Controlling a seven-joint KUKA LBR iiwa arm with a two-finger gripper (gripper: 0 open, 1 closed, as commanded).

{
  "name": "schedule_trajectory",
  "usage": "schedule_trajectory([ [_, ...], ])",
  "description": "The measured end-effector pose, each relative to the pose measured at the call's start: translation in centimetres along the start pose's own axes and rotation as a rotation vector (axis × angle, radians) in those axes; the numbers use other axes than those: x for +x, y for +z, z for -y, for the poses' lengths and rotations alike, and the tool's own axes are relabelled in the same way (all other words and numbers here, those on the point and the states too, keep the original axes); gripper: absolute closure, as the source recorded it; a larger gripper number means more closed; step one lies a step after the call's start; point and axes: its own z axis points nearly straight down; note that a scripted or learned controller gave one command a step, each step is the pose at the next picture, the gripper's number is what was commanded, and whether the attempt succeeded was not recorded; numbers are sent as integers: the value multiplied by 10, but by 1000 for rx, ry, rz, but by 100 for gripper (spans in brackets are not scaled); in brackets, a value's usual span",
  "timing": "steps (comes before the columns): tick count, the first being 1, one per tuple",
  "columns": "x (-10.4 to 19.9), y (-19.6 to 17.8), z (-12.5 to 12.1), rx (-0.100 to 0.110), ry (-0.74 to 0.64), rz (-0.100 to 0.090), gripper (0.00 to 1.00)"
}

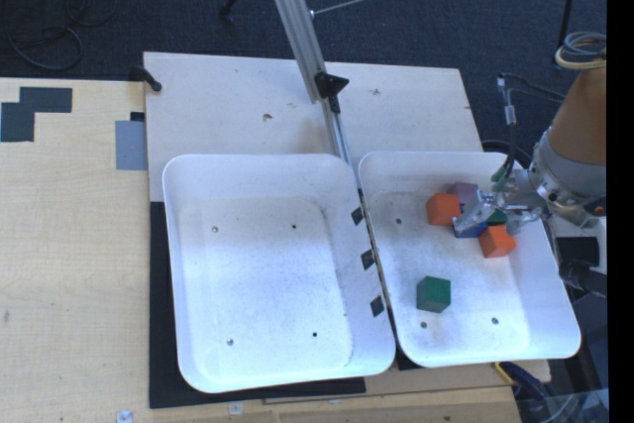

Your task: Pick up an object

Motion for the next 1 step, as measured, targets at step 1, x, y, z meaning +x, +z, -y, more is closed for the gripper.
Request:
schedule_trajectory([
  [1, 28, 126, 13, 4, 0, -1, 0],
])
